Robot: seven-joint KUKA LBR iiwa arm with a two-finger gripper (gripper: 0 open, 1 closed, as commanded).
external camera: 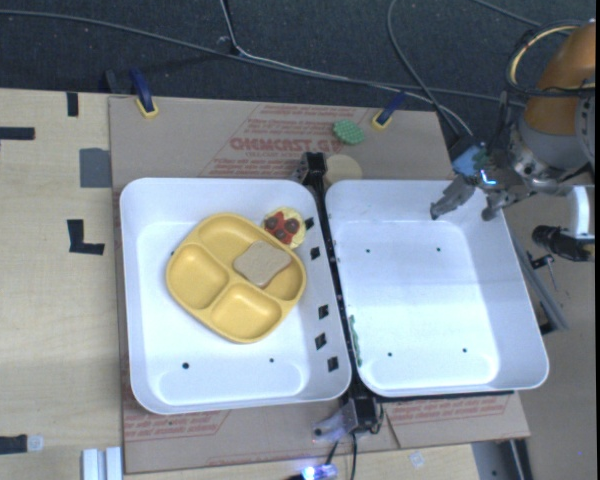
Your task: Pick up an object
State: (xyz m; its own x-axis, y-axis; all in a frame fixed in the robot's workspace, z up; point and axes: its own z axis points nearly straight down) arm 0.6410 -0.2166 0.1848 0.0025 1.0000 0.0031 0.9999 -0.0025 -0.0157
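Even overhead light, bright and soft. The white bins [420, 298] glare slightly. Fine detail looks soft and grainy throughout.

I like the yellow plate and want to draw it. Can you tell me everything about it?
The yellow plate looks like smooth plastic, rounded, with raised ridges splitting it into compartments. It lies flat in the left white bin, turned at a slant. A tan slice of bread lies across its middle ridges. A small yellow thing with dark red blobs sits at its upper right edge. The gripper is far off, over the other bin.
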